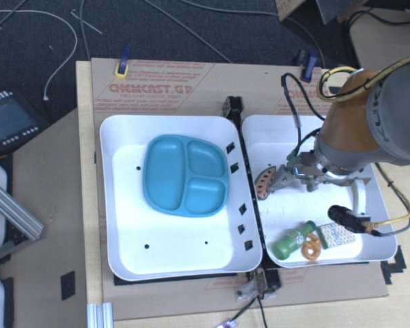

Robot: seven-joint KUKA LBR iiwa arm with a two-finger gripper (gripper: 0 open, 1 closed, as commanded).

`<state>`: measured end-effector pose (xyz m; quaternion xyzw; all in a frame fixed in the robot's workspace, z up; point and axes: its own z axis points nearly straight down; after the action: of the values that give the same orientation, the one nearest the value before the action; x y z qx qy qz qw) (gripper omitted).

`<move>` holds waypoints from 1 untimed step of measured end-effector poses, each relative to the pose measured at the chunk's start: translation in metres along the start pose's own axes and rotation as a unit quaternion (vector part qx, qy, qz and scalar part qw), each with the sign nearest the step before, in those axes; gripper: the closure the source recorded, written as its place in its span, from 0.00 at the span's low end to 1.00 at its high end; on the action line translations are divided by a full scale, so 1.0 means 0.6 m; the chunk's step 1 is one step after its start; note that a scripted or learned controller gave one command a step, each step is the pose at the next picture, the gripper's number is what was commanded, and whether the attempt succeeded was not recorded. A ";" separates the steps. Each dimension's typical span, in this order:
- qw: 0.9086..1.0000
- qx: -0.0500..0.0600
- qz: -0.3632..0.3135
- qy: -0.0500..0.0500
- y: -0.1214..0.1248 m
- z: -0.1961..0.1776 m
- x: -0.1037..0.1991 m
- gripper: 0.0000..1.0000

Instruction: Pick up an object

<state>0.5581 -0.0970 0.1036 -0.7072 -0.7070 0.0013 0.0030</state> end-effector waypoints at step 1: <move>1.000 -0.001 0.000 -0.001 0.000 0.032 -0.001 0.00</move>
<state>0.5578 -0.0976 0.0842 -0.7075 -0.7067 0.0013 0.0010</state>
